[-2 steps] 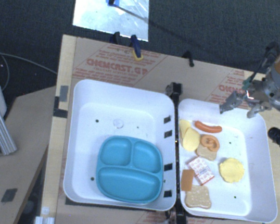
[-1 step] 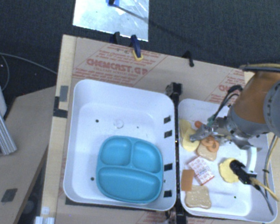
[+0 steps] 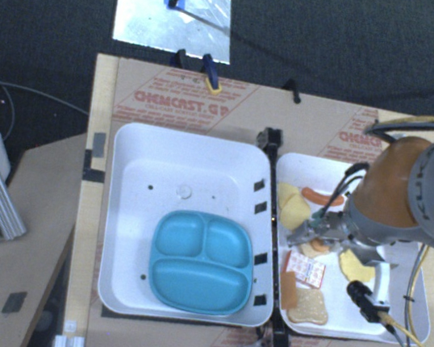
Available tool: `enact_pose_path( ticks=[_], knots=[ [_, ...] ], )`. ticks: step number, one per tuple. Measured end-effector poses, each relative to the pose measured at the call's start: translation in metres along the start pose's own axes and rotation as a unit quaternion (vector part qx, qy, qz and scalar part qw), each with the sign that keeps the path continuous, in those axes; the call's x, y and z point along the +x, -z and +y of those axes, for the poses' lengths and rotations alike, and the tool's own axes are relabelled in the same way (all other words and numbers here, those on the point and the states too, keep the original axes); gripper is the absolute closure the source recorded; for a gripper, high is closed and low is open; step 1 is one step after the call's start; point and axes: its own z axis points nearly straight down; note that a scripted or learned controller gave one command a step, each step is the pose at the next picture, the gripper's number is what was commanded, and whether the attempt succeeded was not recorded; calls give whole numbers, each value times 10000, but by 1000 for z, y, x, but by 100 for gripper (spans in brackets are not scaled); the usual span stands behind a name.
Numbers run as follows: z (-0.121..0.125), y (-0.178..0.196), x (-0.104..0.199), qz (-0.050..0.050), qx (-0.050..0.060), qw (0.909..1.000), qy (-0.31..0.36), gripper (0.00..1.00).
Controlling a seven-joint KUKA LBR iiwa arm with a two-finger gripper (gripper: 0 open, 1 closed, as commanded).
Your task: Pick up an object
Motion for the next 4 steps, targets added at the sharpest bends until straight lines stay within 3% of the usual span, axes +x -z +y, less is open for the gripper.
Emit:
enact_pose_path(
  ticks=[1,2,3,4],
  knots=[
    [3,12,-1,0,-25,10000,-1,100],
    [61,0,-26,19,33,10000,16,100],
    [61,1,-26,17,18,10000,10,0],
    [62,13,-26,14,-10,10000,19,100]
  ],
)
